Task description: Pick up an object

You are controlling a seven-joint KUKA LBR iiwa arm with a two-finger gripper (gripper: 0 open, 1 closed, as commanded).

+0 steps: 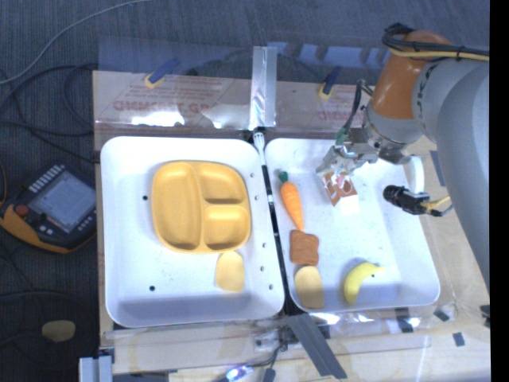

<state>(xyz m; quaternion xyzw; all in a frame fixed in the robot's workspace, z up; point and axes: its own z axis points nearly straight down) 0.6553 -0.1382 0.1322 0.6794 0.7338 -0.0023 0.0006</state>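
The gripper (343, 159) hung in the upper part of the right bin (413, 281), its fingers pinching a small red-and-white packet (340, 188) that looked lifted off the floor; the pick seemed nearly done, with only raising it clear left

Landmark: carrot (292, 202), lying in the right bin (413, 293) close to the divider wall.

Below the carrot: brown block (304, 247), then a tan piece (309, 286). Banana (360, 280) below and right of the carrot.

Right of the carrot, slightly above: small red-and-white packet (340, 188), tilted. Gripper (347, 155) directly over its upper end; grip unclear.

Left of the carrot, across the divider: yellow sectioned tray (200, 205) in the left bin (127, 293), a pale yellow piece (230, 272) below it.
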